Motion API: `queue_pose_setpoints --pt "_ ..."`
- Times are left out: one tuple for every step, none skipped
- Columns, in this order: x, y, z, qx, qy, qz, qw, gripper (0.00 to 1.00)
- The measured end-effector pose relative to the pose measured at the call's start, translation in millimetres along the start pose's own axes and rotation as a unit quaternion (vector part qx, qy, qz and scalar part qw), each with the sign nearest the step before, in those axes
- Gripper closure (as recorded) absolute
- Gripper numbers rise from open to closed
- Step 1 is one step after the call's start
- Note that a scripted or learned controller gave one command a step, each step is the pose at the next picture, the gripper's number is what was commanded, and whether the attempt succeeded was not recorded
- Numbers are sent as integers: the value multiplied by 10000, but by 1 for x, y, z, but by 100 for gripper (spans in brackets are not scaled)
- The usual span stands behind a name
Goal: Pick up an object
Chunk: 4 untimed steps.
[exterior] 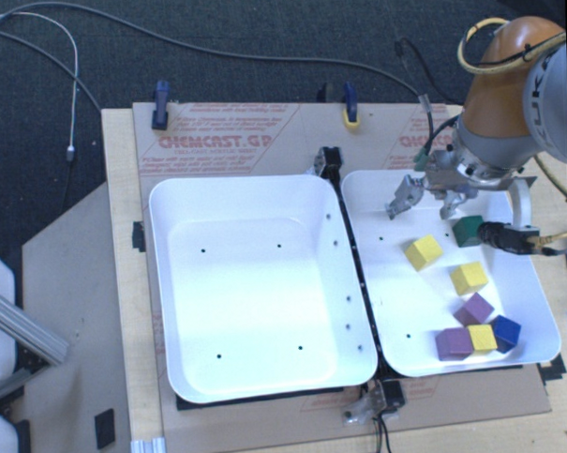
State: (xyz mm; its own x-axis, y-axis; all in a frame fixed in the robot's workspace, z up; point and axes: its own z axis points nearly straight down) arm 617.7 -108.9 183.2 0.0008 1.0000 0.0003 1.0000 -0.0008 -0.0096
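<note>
The gripper (425,198) hung over the far end of the right bin (394,347), arm coming in from its right. Just right of it sat one block (468,230); nearer than it lay another (423,252), then a third (469,278), and a cluster (476,330) beyond. The other bin (186,366) lay left.

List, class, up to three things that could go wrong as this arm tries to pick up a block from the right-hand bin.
1. The claw hangs over bare bin floor, apart from the nearest yellow block; closing here would likely grab nothing.
2. The purple, yellow and blue blocks sit packed together, so a grasp there may jam or nudge neighbours.
3. The green block lies near the bin wall, which may crowd the claw.
</note>
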Motion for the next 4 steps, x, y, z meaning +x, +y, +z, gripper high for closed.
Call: queue_pose_setpoints --pt "0 2 -6 -53 -2 -4 10000 0" --pt "-1 11 43 -29 0 -6 10000 0" --pt "-1 11 95 -27 1 -6 10000 0" --pt "-1 12 81 -55 -1 -5 10000 100"
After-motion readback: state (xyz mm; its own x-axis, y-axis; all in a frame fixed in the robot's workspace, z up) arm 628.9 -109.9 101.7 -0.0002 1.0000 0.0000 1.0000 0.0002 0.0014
